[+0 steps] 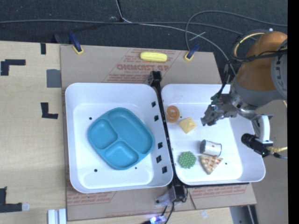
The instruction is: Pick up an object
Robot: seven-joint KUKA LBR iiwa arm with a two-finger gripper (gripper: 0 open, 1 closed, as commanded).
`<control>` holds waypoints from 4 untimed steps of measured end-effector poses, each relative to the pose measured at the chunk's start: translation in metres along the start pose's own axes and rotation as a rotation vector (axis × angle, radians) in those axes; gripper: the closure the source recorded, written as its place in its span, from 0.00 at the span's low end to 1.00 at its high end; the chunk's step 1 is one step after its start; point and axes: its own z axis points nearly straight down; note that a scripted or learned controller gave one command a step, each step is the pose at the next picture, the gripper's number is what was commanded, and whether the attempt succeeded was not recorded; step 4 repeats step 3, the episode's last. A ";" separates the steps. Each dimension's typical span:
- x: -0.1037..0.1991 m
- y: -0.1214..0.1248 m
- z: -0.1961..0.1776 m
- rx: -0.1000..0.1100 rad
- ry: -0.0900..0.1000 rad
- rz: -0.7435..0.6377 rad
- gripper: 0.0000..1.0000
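The pick-up has not been done yet, as far as the view shows. The dark two-finger gripper (209,119) hangs over the right white plastic bin (233,90), near the middle of its right half, and nothing is seen between its fingers. Whether the fingers are open or closed I cannot tell, because they look like one dark mass from this angle.

All candidates lie on the floor of the right bin. The pale yellow wedge, like a piece of cheese (187,125), is nearest to the gripper, a little toward the bin's left edge. The small orange ring, like a doughnut (173,113), lies close to the left wall. Nearer to the front edge are the round green bumpy ball (187,160), the small silver can lying on its side (211,148), and the triangular toy pizza slice (211,164) just beside the can.

The left white plastic bin (74,139) carries a blue divided plastic tray (120,137) in its middle. A yellow toy corn cob (153,57) lies on the cardboard behind both bins.

In my judgement the task is at its beginning: the arm must choose one thing, go down, close on it and lift it. The yellow wedge seems the easiest choice.
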 end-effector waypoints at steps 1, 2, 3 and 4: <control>0.051 -0.005 -0.010 -0.001 0.000 -0.001 1.00; 0.106 -0.017 0.001 0.001 -0.001 -0.001 1.00; 0.171 -0.025 0.002 0.000 0.001 -0.004 1.00; 0.171 -0.025 0.002 0.000 0.001 -0.004 1.00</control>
